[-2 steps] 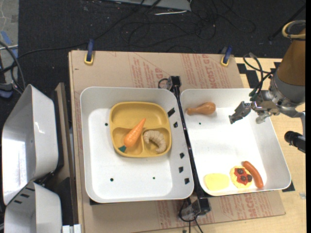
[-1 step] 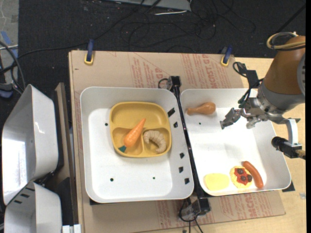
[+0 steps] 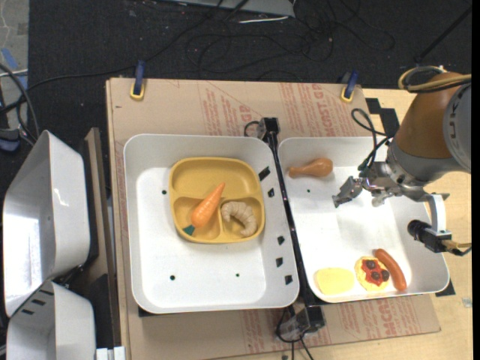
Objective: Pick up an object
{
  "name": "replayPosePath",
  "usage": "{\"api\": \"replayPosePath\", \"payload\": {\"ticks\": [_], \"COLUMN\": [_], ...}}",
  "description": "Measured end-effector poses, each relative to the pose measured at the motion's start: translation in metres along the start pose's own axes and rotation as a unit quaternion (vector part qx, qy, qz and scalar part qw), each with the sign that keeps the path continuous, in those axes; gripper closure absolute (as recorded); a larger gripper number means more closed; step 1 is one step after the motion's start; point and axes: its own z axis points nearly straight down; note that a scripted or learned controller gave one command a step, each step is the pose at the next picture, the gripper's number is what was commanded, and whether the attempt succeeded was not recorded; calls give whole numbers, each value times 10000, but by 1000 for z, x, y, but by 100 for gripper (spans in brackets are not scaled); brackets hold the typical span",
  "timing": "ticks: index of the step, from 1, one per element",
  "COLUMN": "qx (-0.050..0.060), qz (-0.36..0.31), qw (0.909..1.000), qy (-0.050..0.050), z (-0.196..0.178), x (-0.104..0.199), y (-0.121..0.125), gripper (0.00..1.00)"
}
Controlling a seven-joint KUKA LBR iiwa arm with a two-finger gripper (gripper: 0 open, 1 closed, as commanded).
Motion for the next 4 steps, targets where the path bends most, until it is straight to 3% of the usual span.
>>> {"api": "replayPosePath", "payload": {"ticks": [1,2,4], "qx": [-6,-20,-36], "qz": [0,1,-20], "qw": [10000,10000,10000], "qy": [1,-3,-7], "z": [40,28,-64], "x": [1,1,4], "y": [0,1,-2], "gripper": [0,100,100]}}
